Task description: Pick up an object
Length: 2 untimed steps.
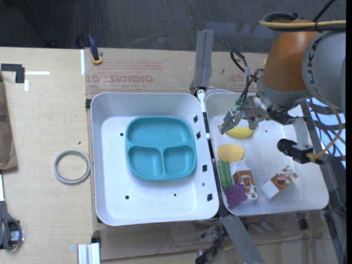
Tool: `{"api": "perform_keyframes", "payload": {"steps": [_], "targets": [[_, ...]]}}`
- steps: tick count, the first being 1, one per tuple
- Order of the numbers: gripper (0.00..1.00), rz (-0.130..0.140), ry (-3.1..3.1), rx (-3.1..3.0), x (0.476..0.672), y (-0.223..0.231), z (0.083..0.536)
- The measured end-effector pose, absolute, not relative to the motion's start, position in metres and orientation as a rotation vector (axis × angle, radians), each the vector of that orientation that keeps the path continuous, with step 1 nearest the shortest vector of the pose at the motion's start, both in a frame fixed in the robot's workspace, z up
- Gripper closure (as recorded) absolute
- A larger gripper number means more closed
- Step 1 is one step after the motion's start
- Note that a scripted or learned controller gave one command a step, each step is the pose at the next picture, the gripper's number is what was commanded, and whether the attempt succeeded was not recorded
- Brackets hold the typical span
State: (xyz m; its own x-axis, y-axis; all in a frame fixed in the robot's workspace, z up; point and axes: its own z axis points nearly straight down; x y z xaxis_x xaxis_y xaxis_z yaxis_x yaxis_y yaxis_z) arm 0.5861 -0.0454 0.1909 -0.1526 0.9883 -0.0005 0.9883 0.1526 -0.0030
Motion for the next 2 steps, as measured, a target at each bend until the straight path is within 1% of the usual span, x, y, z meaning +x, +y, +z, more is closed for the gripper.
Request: {"api": "perform_keyframes", "payload": {"steps": [1,2], "targets": [[0.0,0.003,-2.48,-1.931,0.642,-0.075,0.191],[0.0,0.0,-2.722,-1.574,0.659,-0.031,0.234]]}}
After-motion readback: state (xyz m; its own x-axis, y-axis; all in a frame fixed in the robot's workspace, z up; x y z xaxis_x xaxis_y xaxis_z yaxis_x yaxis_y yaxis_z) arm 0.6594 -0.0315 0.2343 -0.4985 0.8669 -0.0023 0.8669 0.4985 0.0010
